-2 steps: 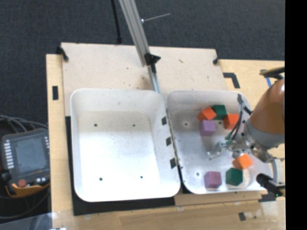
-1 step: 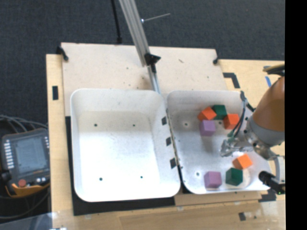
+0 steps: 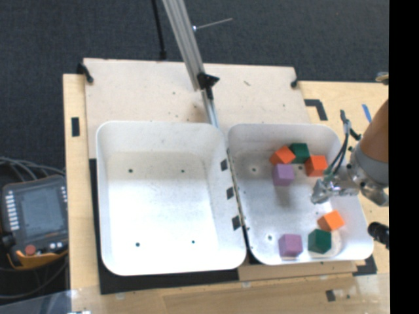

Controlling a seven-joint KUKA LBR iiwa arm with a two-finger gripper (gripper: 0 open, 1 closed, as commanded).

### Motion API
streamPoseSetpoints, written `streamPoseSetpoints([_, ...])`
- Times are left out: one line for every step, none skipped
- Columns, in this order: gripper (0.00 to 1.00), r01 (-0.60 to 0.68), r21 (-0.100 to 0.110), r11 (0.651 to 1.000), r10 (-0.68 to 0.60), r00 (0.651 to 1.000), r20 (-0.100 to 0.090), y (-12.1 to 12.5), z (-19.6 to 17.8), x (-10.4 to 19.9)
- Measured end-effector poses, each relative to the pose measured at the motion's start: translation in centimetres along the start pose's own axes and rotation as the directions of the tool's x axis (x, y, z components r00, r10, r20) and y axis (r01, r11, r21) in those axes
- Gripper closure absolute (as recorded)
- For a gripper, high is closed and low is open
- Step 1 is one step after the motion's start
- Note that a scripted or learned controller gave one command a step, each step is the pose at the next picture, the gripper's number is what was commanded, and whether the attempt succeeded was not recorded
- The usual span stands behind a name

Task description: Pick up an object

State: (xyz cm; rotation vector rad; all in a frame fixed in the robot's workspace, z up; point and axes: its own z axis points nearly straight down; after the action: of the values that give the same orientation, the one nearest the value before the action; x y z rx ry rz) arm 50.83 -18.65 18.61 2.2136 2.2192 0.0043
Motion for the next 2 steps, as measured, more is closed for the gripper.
streamPoseSetpoints([1.0,0.001,0.0,1.0,-0.001,1.0,0.0,1.1,-5.2,0.3])
streamPoseSetpoints([1.0,0.002,0.002,1.0,-0.002,1.0,-0.001,1.3,-8.1,0.2])
